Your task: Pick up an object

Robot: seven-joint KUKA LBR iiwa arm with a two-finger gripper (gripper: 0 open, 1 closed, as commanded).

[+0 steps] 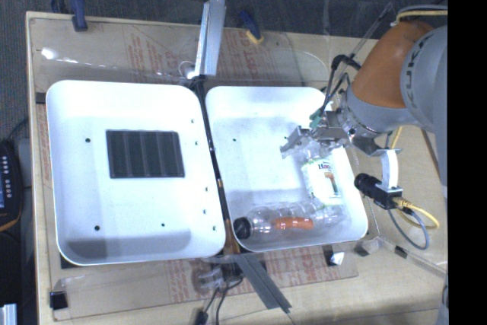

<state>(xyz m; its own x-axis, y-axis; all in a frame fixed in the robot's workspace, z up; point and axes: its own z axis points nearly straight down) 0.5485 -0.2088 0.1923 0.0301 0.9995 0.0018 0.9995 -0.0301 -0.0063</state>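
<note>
You are looking down at a slant on a pale wooden worktop [114,49] with red printing, carrying two shallow white plastic bins side by side. The left bin [76,224] holds a dark ribbed rectangular panel [144,153] lying flat near its middle. The right bin [251,125] holds the loose items.

Your grey arm with the orange band [388,72] reaches in from the right, and its two-finger tool [304,139] sits low over the right-hand part of the right bin. From this angle you cannot tell how wide the tool stands, nor whether anything sits between its parts.

Just below the tool, a small white bottle with a green-and-orange label [323,180] lies against the right wall of that bin, its top end pointing up toward the tool; whether the two touch cannot be made out. Along the bin's near wall a clear plastic bottle with a black cap and an orange band [285,223] lies on its side, cap toward the left corner, its far end close to the white bottle's base.

A metal bar [210,34] stands at the seam between the bins at the far side, with blue clamps [77,10] on the worktop's far edge. A black connector with a yellow cable [379,191] hangs beside the arm, outside the right bin.
</note>
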